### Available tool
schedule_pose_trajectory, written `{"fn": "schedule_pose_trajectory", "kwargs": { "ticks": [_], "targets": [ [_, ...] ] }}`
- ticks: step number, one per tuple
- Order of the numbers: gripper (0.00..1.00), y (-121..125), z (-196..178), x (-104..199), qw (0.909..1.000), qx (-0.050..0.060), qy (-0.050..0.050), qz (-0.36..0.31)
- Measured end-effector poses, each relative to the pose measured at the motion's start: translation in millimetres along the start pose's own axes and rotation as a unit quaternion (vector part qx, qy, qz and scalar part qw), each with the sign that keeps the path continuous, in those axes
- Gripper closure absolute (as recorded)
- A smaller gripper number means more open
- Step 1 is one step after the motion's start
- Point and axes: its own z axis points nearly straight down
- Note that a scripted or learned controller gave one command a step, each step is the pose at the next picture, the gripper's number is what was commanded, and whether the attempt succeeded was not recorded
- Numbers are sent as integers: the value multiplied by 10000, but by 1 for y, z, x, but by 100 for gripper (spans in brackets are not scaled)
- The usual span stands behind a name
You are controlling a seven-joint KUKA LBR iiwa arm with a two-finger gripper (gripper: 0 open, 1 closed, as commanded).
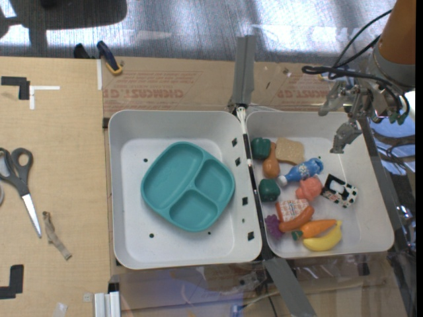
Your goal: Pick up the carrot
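The metal two-finger hand [345, 134] hangs in the upper right of the frame, above the back right part of the right shallow white plastic bin [380, 197]. One grey finger [344, 137] points down toward the bin, but how far the hand is open I cannot tell from this slant. Nothing is seen between its fingers and it touches none of the toys.

The long orange plastic carrot [317, 228] lies in the lower right of the frame, near the front edge of the right bin. It rests just above the yellow plastic banana [322, 242] and touches it, and it is well apart from the hand. Left of the carrot lies a red and white snack packet [293, 211].

In the left white bin [125, 197] sits a teal plastic plate with three compartments [188, 186]. On the brown tabletop [59, 177] at the left edge lie grey scissors [21, 183].
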Motion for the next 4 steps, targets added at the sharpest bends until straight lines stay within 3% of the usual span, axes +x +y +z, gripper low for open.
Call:
{"fn": "schedule_pose_trajectory", "kwargs": {
  "ticks": [1,2,3,4],
  "targets": [
    [0,66,94,-20,9999,-9,3,-139],
    [0,37,194,12,9996,-4,-1,278],
    [0,30,192,11,9841,33,-10,1773],
    [0,16,194,129,9598,0,14,2808]
  ]
}}
